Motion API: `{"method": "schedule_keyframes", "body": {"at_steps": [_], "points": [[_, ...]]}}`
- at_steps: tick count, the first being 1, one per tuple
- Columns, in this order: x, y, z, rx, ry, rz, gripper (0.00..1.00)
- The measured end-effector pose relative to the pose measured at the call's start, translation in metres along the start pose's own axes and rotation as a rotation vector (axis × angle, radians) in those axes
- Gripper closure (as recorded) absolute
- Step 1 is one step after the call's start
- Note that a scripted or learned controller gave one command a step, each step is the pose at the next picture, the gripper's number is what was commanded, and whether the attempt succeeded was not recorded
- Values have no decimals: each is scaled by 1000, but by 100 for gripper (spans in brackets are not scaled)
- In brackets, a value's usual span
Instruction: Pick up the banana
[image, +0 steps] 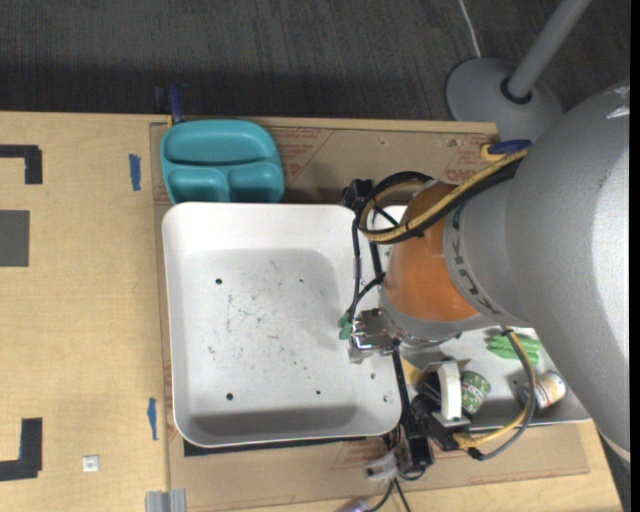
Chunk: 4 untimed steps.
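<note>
The arm (470, 250) reaches in from the right and hangs low over the right-hand bin (545, 415), its grey body and orange band covering most of that bin. The gripper itself is hidden under the wrist, so whether it is apart, together or clamped on anything cannot be told from this view. Just beside the wrist, black and yellow cables (385, 215) loop up along the orange band, and a small metal fitting (362, 335) with a green tip juts out over the right edge of the left-hand bin (200, 300). Below the arm, in the uncovered strip of the right bin, lie a few small things: a white and green item (462, 390), something green (518, 348) near the far edge, and a small round-ended object (547, 388) beside it. No banana can be made out among them; if it is in that bin, the arm is covering it. The left bin holds nothing but faint specks on its floor. Behind it sits a teal divided tray (220, 162) on the cardboard-coloured bench (80, 300). As a judgement, the task looks to be at the reaching or grasping stage, with no sign of a lift, so securing the banana and raising it clear remain to be done.
</note>
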<state>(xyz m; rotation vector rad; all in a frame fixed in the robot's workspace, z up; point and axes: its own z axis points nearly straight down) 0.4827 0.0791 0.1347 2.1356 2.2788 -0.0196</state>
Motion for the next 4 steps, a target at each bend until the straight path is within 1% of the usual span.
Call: {"method": "schedule_keyframes", "body": {"at_steps": [4], "points": [[-1,-1,0,4,-1,-76,100]]}}
